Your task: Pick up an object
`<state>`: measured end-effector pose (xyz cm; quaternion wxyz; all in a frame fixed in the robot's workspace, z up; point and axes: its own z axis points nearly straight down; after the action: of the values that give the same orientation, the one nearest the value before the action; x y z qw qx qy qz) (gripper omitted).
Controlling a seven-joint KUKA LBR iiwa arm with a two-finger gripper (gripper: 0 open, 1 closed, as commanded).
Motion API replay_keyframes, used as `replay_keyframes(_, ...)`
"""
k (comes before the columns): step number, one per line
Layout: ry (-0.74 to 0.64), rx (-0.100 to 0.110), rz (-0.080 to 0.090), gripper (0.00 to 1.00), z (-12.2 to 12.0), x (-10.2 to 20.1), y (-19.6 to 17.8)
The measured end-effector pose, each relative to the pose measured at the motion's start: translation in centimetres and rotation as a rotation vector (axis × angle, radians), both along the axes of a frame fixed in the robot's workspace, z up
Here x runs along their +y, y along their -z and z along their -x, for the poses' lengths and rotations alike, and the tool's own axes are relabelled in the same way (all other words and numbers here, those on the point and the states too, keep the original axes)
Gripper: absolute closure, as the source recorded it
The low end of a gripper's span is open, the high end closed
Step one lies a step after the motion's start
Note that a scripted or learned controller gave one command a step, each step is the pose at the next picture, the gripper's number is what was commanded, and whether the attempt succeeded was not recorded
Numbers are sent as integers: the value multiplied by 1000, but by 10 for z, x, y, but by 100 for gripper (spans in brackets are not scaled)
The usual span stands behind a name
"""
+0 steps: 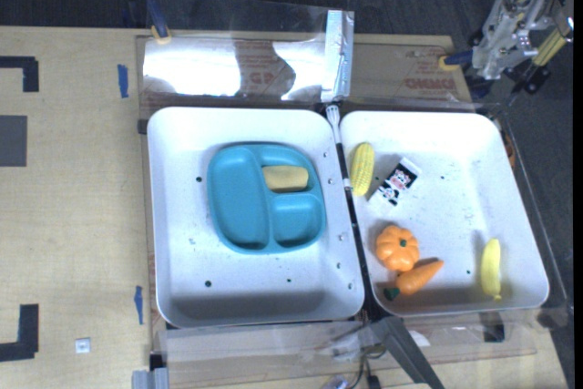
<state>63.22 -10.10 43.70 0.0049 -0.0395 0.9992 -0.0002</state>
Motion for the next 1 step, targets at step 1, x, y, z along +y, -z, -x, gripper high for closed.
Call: replay_keyframes(1, -260, -1, 1, 100, -26, 53, 0)
